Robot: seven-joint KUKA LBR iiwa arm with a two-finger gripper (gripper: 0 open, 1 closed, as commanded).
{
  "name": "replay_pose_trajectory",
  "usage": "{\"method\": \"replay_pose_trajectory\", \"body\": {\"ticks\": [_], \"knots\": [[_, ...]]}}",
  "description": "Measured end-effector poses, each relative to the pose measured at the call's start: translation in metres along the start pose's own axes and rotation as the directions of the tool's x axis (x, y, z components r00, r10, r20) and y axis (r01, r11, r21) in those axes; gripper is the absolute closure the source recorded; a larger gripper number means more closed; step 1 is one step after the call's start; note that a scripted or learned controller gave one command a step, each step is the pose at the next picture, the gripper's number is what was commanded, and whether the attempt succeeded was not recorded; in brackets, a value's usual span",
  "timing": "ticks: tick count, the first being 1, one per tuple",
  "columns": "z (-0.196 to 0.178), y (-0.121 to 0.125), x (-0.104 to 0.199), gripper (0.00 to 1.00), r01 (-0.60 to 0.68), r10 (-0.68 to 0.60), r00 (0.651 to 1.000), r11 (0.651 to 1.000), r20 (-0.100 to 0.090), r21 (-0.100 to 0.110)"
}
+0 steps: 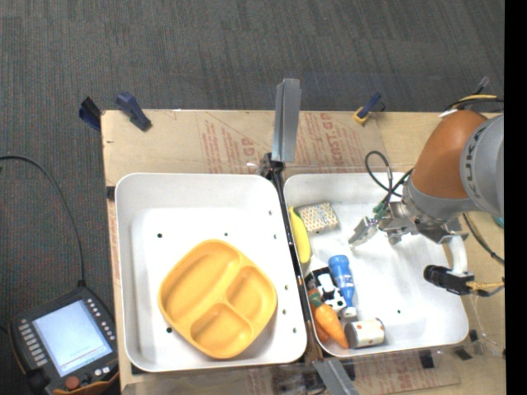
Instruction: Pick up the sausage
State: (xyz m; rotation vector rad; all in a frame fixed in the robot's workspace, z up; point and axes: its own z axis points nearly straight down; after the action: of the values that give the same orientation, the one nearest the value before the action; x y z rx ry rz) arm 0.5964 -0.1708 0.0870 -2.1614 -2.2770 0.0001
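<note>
Now, camera view: we see the gripper (363,230) low over the right bin (428,323), fingers (356,238) spread w/ nothing between. Sausage (365,332), a small can, lies at bin's near edge, touching the carrot (331,325), well apart from gripper.

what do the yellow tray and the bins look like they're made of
Tray: probably moulded plastic, smooth and faintly glossy, one even yellow with rounded compartments. Bins: likely thin white plastic, smooth, with rounded corners and a rolled rim.
</note>
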Motion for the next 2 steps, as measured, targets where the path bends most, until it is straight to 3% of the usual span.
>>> {"method": "replay_pose_trajectory", "body": {"ticks": [1, 2], "knots": [[0.0003, -0.0625, -0.0328, 0.00, -0.169, 0.169, 0.986, 0.986, -0.010, 0.006], [-0.0084, -0.0635, -0.0355, 1.00, -0.175, 0.175, 0.985, 0.985, -0.007, 0.006]]}}
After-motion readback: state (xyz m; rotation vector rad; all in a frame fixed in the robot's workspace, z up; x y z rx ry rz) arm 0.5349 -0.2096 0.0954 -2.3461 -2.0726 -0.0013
